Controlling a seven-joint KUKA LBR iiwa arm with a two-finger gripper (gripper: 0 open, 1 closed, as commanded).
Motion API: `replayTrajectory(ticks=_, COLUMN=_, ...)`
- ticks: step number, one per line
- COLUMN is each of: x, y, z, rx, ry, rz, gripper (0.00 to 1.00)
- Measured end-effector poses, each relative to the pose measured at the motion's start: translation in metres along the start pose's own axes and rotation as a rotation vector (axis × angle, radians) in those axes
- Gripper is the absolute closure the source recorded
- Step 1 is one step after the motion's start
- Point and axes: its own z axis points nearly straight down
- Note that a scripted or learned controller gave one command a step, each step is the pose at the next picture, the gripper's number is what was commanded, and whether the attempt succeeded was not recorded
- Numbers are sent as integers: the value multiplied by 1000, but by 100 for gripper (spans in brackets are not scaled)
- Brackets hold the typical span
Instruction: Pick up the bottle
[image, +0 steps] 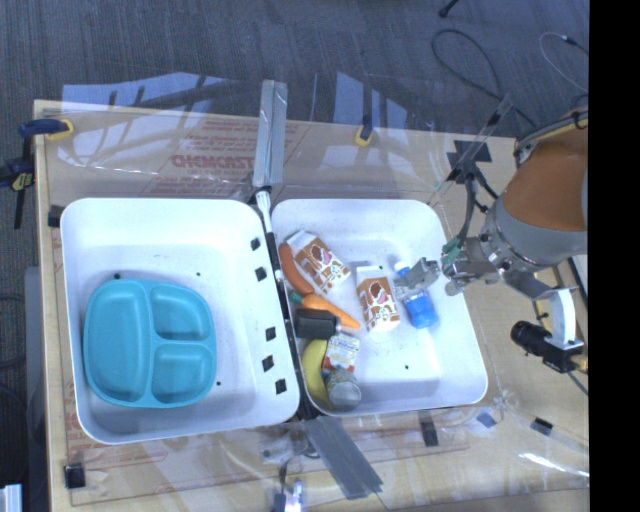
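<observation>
A small blue bottle (420, 306) with a pale cap lies on the floor of the right bin (455, 372), near its right wall. My gripper (434, 272) hangs at that wall, just above and to the right of the bottle's cap end, very close to it. Nothing is visibly held. A second, clear bottle (342, 372) with a printed label and a grey cap lies at the bin's front left, beside a yellow banana (314, 365).
The right bin also holds two brown-and-white cartons (318, 262) (377, 300), an orange carrot (332, 310), a red sausage (289, 268) and a black block (316, 325). A blue divided plate (150, 340) lies in the left bin (150, 225).
</observation>
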Motion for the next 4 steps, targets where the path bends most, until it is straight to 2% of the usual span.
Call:
replayTrajectory(ticks=1, x=-1, y=24, z=2, rx=-2, ry=-2, rz=44, gripper=0)
replayTrajectory(ticks=2, x=62, y=-29, z=127, rx=2, ry=1, rz=36, gripper=0)
replayTrajectory(ticks=3, x=0, y=-12, z=20, rx=-4, ry=-2, rz=-71, gripper=0)
replayTrajectory(ticks=4, x=24, y=6, z=118, rx=0, ry=0, rz=-302, gripper=0)
